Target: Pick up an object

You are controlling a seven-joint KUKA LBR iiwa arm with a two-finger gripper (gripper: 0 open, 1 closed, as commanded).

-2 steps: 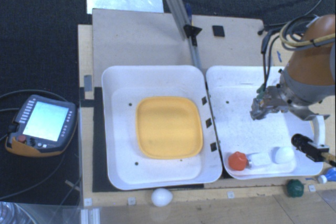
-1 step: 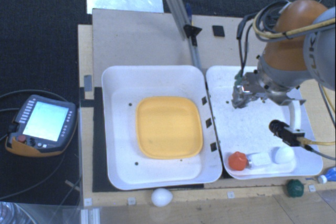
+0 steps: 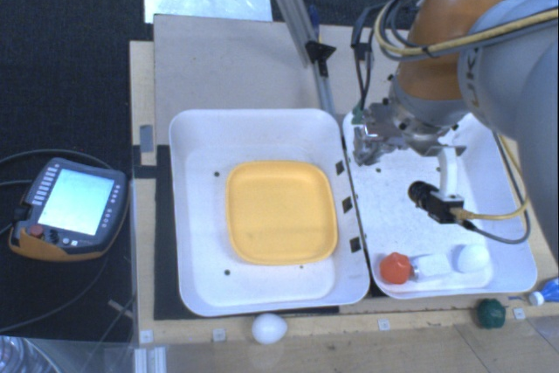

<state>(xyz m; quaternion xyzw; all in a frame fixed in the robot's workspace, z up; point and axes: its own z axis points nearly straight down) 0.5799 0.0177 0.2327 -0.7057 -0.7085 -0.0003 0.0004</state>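
In the right bin (image 3: 511, 188), a red-orange ball (image 3: 395, 268) lies at the near edge. A small white cylinder (image 3: 430, 266) and a white ball (image 3: 472, 258) lie just to its right. A square yellow plate (image 3: 281, 211) lies flat in the middle of the left bin (image 3: 196, 188). My gripper (image 3: 365, 144) hangs low over the far left corner of the right bin, close to the wall between the bins and well away from the three small objects. I see nothing in its grasp.
A black plug (image 3: 433, 199) on a yellow cable hangs from the arm over the right bin's middle. On the bench in front of the bins lie a white egg shape (image 3: 269, 328) and a dark green object (image 3: 491, 313). A teach pendant (image 3: 70, 207) lies at the left.
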